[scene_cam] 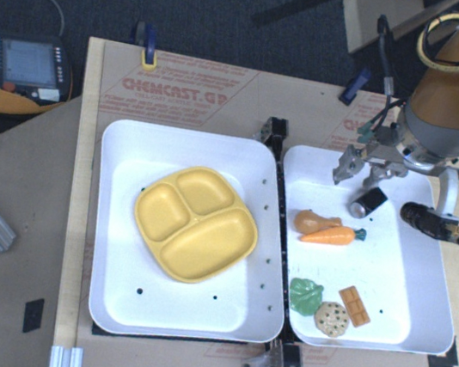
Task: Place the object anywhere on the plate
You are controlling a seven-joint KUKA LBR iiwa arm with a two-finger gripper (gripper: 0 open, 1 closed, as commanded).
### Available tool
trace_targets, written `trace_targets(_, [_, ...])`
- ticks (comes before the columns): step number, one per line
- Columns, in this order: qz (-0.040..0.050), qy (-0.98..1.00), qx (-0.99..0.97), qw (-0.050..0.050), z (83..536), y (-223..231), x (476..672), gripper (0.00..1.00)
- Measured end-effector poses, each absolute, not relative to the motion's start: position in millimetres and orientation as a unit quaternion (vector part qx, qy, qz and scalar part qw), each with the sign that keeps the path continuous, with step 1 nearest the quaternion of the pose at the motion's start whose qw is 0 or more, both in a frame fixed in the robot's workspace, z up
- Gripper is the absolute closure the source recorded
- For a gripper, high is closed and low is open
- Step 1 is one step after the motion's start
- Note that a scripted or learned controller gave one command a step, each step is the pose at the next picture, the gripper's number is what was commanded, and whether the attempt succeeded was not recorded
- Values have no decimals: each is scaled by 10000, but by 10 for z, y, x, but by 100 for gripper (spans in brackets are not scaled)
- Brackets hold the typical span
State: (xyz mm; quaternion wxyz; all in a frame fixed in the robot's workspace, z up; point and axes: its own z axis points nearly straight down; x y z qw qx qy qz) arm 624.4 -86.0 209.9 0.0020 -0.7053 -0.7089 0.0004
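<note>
One fixed overhead view — slanted down on both bins (113,202).

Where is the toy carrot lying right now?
The carrot lies in the right bin, near its left wall, touching the chicken drumstick just above it.

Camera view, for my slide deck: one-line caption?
Gripper hovers over right bin above carrot; yellow plate waits in left bin.

Yellow divided plate (197,223) in left bin (113,202), carrot (330,235), cookie (331,318) in right bin (421,289), gripper (362,170) above.
</note>
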Motion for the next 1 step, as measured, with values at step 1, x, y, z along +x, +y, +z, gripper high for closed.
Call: trace_targets(1, [1, -7089, -7053, 15, 2204, -385, 6170, 100])
